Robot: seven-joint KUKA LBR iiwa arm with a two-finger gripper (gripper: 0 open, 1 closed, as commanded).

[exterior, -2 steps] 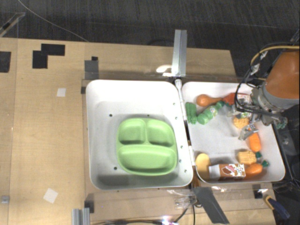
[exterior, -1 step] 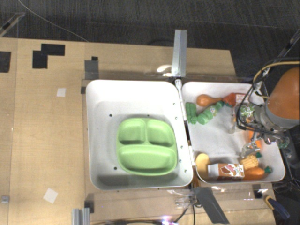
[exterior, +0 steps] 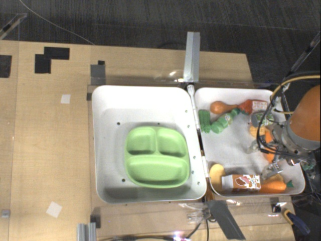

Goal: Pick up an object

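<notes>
My gripper [exterior: 275, 170] hangs low in the right bin [exterior: 225, 149] above the carton [exterior: 242, 182] and carrot [exterior: 273, 187]; I cannot tell its state

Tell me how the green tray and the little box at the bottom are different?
The green tray is big, plain green and split into three sections; the box is small, brown and white with a red label. The tray lies alone in the left bin; the box lies among toys in the right bin.

Bright even light, soft shadows, slight blur
</notes>
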